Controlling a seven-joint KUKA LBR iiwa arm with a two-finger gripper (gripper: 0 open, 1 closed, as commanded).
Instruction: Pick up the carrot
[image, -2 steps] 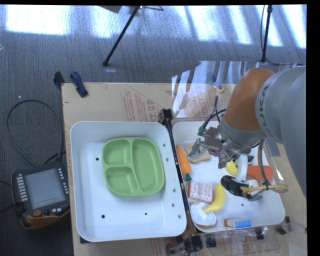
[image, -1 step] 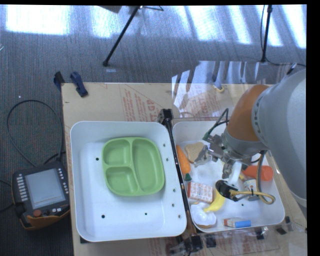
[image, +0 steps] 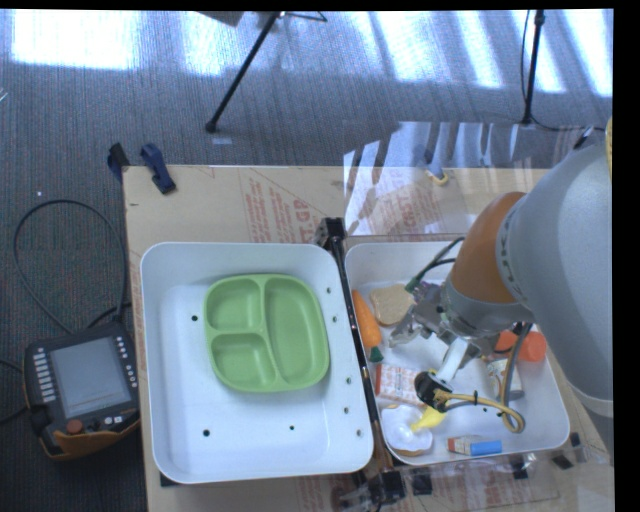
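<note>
Arm: the grey arm with its orange band (image: 478, 262) is reaching in from the right and hanging over the right bin (image: 555, 415).
Fingers: the fingers (image: 447, 368) are pointing down toward the middle of the right bin; the view does not show whether they are spread or closed, so their state cannot be told. Nothing is visibly sitting between them.
Carrot: the carrot (image: 366, 322) is lying to the left of the fingers and a little farther from the camera, lengthwise along the right bin's left wall, its green end pointing toward the camera. It is resting apart from the fingers, untouched.
Bread slice: a tan slice (image: 391, 304) is lying just right of the carrot, up-left of the fingers.
Printed packet: a white and red packet (image: 397, 382) is lying just left of the fingers, below the carrot.
Orange ball: a round orange item (image: 532, 346) is sitting to the right of the fingers, partly hidden by the arm.
Small box: a white box with red and blue ends (image: 474, 446) is lying nearer the camera than the fingers, close to the bin's front wall.
Left bin: the left bin (image: 180, 440) is sitting well to the left of the fingers, holding a green divided plate (image: 267, 331).
Counter: the counter (image: 240, 205) is carrying both bins side by side.
</note>
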